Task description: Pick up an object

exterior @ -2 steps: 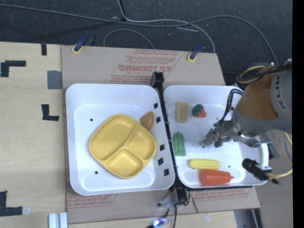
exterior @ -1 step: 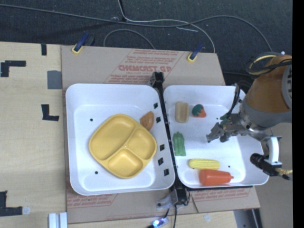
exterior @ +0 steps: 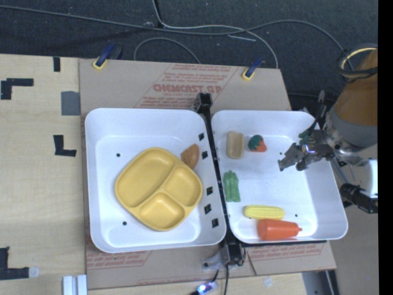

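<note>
My gripper (exterior: pixel 293 160) hangs over the right side of the right bin (exterior: pixel 319 192), its dark fingers spread open with nothing between them. In that bin lie a tan bread roll (exterior: pixel 234 144), a small red-and-green strawberry (exterior: pixel 257 143), a green vegetable piece (exterior: pixel 231 186), a yellow corn cob (exterior: pixel 264 212) and an orange carrot (exterior: pixel 278 229). The strawberry is the nearest item, a little to the left of and above the fingertips. The corn and carrot lie below the gripper near the bin's front wall.
The left bin (exterior: pixel 101 165) holds a yellow divided plate (exterior: pixel 158 188) and a brown piece (exterior: pixel 190 156) by its right wall. A black divider clip row (exterior: pixel 212 165) runs between the bins. The arm's orange-banded wrist (exterior: pixel 359 103) stands at the right edge.
</note>
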`<state>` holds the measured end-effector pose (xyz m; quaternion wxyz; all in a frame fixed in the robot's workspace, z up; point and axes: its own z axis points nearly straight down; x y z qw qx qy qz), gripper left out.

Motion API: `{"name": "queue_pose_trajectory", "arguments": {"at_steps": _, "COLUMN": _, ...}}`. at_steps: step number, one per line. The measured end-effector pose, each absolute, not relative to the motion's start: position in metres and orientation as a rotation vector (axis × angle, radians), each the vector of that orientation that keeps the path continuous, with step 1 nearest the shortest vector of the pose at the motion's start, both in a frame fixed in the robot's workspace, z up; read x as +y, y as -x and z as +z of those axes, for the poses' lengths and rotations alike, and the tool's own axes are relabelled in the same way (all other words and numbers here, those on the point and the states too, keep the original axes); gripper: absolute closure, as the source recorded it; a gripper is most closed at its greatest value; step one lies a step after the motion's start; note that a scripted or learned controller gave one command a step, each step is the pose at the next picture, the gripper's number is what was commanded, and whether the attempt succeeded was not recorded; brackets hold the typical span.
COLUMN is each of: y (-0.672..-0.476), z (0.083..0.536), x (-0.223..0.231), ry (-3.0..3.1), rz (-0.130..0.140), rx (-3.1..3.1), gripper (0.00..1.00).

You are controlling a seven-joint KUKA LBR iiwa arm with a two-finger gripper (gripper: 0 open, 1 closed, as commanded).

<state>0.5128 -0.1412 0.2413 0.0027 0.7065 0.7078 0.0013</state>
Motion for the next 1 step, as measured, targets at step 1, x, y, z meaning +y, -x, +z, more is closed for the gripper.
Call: {"name": "queue_pose_trajectory", "arguments": {"at_steps": 1, "y": -0.5137, "z": 0.2940, "x": -0.1411, "ry": -2.217, "rz": 0.003, "rx": 2.221, "gripper": 1.00}}
